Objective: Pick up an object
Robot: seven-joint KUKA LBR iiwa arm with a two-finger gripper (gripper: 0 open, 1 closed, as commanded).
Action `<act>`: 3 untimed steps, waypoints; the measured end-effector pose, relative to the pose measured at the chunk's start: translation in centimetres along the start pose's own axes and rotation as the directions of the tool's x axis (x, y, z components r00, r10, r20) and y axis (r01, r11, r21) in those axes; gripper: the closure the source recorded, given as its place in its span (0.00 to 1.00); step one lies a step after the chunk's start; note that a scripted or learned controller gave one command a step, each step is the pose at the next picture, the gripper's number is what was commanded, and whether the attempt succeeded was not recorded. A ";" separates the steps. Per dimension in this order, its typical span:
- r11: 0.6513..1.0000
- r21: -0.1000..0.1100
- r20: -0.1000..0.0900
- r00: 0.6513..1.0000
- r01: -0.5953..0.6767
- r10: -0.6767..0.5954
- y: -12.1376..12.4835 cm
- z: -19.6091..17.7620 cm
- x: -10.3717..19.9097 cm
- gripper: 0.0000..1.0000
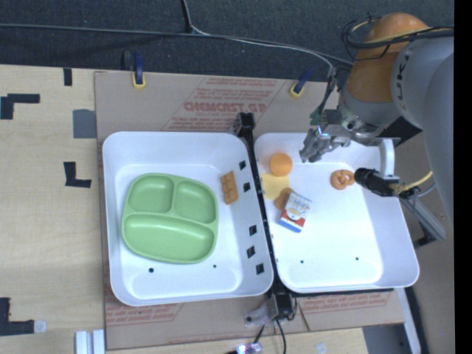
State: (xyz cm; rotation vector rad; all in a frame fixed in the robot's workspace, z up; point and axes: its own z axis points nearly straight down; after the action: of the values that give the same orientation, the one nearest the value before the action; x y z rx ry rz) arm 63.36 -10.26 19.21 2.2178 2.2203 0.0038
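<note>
In the right bin [369, 271] lie an orange ball [279, 164], a pale yellow flat piece [272, 188], a small white carton with red and blue print [294, 212], and a small brown pretzel-like item [341, 179]. My gripper [316, 148] hangs over the bin's far part, between the orange ball and the brown item, just right of the ball. Nothing shows between its fingers. The left bin [177, 142] holds a green divided plate [170, 217] and a small orange-brown waffle-like block [229, 187] near its right wall.
A black divider with clips [254, 198] runs between the two bins. Both bins rest on a cardboard sheet [214, 98] held by yellow clamps. The arm's grey body and orange band [383, 57] loom over the right bin's far right corner. A black cable [383, 183] trails beside the brown item.
</note>
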 end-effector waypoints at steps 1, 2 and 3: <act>1.000 0.002 -0.001 1.000 0.001 -0.001 0.1 -2.9 0.1 1.00; 1.000 0.006 -0.003 1.000 0.004 -0.004 -2.2 -3.9 4.6 1.00; 1.000 0.006 -0.003 1.000 0.006 -0.006 -4.1 -4.7 9.9 1.00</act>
State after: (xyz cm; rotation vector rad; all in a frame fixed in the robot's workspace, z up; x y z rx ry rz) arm 59.21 -0.38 23.87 2.2161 2.2314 0.0000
